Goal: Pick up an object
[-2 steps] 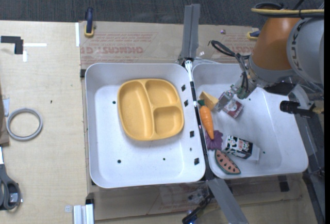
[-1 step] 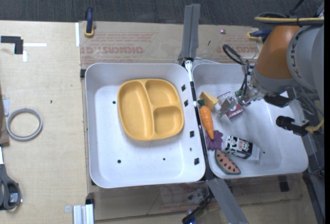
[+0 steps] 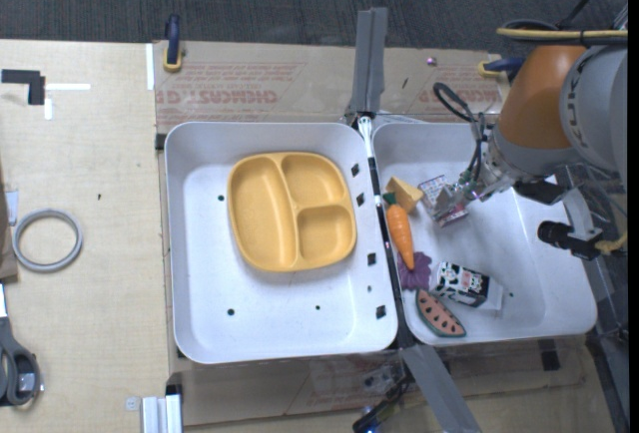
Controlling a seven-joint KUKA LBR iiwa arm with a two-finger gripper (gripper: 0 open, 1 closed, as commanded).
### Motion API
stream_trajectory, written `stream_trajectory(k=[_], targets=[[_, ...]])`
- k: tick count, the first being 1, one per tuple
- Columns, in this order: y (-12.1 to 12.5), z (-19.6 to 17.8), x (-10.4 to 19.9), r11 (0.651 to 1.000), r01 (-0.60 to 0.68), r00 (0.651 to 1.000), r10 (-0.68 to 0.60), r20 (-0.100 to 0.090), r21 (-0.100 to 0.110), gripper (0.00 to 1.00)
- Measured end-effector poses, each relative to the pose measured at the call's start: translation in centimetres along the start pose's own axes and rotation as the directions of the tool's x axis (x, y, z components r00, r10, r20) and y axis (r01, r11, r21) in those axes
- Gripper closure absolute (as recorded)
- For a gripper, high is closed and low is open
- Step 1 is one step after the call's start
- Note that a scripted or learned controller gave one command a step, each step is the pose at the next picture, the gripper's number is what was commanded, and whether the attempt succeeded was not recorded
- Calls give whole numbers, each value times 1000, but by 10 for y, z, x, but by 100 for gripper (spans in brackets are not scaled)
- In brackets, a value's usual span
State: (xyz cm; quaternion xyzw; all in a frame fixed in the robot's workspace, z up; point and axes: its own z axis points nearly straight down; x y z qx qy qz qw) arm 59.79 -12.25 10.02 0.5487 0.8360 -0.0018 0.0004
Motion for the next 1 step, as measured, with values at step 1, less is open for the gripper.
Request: stream_trajectory(k=[1], targets=[[52,-92,33,981,-193,981,193,-1,-2,100]])
